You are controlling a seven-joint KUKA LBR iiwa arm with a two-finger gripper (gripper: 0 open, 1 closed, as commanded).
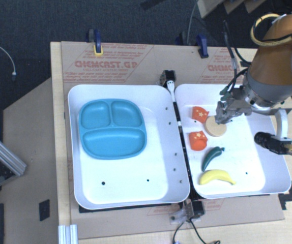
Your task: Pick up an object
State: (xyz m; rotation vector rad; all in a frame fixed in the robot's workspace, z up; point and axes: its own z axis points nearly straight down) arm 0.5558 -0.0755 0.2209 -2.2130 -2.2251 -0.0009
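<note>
Meanwhile, right of centre, the pincer (225, 117) is hovering over a tan disc (216, 129), grip state unreadable, nothing lifted yet.

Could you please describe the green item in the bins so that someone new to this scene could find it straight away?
Look at the right-hand white bin, the one the arm reaches into. Toward its front lies a yellow toy banana, and just above it sits a small green toy pepper, curved and lying at a slant. It is the only green thing there: its other neighbours are two red-orange pieces and a pale tan disc.
</note>
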